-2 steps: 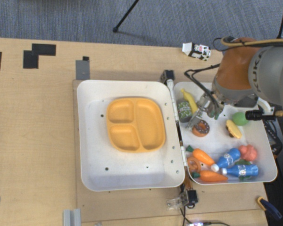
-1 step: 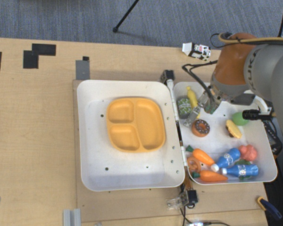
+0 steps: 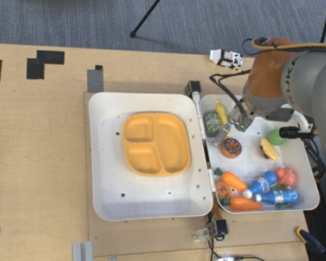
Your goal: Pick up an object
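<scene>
Grey carpet is seen beyond a pale wooden worktop point(image 3: 38, 162), on which two shallow white bins are set side by side. No single thing is picked out by the task; the loose toys are all gathered in the right bin point(image 3: 311, 192). A round brown toy point(image 3: 231, 147) is found near the middle of that bin, just below the pincer point(image 3: 238, 122) and not touched by it as far as can be judged. A green leafy toy point(image 3: 212, 122) and a yellow banana point(image 3: 221, 112) are placed to the left of the pincer, against the bin's left wall. Whether the pincer is open or closed cannot be told, and nothing is seen gripped in it. To the right, a green ball point(image 3: 277, 136) and a yellow wedge point(image 3: 269, 149) are laid touching each other. Along the near edge, two orange carrots point(image 3: 234, 181), a blue bottle point(image 3: 264, 182), a second blue bottle point(image 3: 280, 198) and a pink toy point(image 3: 286, 176) are crowded together. The pincer is carried by the grey arm point(image 3: 309, 86), whose orange band point(image 3: 269, 72) is seen above the wrist. In the left bin point(image 3: 106, 162), an orange divided plate point(image 3: 154, 144) is laid flat near the centre.
</scene>
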`<state>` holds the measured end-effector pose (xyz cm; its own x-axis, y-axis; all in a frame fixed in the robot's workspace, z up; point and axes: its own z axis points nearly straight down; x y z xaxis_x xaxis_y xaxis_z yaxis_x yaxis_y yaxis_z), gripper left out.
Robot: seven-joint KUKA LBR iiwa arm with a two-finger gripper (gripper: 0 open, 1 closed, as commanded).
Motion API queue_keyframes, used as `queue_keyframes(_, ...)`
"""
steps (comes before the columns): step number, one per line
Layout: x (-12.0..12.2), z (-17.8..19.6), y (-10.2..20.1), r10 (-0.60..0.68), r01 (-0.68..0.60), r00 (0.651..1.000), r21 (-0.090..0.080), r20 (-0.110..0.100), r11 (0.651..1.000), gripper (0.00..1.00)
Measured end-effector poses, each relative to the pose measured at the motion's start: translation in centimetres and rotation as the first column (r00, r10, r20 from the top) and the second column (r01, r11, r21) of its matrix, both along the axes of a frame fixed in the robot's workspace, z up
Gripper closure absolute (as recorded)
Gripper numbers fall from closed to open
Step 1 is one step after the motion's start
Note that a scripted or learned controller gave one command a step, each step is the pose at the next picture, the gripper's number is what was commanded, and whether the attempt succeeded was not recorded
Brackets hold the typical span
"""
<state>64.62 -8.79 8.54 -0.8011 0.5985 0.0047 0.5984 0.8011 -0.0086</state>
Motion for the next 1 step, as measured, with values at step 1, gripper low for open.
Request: queue_keyframes(1,0.01,0.00,0.00,0.000,0.000,1.000,0.000,0.000,1.000,0.00)
